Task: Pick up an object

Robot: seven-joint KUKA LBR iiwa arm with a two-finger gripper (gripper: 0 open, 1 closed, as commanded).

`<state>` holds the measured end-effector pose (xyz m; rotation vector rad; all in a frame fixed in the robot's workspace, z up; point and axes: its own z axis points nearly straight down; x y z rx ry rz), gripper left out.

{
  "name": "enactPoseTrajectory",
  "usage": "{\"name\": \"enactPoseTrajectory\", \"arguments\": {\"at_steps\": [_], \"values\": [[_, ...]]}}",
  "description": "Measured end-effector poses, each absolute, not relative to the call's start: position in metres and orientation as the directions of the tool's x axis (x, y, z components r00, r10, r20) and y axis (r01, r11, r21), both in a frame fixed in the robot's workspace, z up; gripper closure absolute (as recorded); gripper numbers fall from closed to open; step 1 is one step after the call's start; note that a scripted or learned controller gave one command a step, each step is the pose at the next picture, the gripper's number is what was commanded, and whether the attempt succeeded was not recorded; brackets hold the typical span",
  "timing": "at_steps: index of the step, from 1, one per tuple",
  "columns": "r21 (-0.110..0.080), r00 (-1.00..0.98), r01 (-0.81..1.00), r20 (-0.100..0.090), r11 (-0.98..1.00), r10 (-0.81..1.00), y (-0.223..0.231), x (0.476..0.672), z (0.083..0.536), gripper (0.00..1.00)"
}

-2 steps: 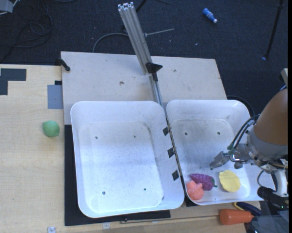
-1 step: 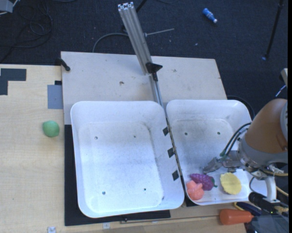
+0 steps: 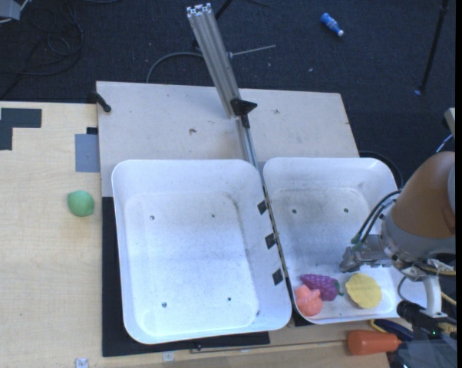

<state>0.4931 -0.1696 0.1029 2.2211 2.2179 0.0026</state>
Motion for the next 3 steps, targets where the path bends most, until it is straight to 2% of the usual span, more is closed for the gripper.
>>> {"name": "enactPoseTrajectory", "arguments": {"at_steps": [3], "values": [[0.003,0.000,1.000,-0.001,0.000,1.000,-0.173,0.507,0.237,1.00]]}}
